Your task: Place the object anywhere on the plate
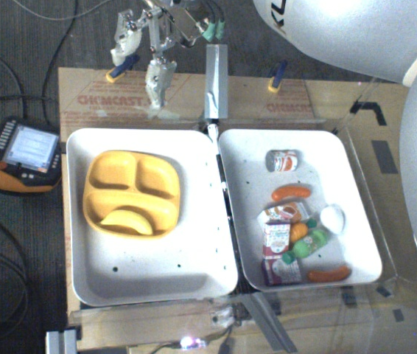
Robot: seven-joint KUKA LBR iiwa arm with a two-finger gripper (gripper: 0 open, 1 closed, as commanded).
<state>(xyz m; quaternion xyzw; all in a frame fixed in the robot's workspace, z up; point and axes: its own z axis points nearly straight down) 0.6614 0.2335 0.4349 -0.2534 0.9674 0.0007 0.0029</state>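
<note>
Tool (144, 61), grip state impossible to tell, is seen raised behind the yellow plate (132, 193); an object must first be fetched from the cluttered bin (356, 198) beyond.

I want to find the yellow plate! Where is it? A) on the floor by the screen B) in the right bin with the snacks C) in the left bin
C: the yellow plate with its compartments lies in the left bin, while the right bin holds the can and sausages.
</note>
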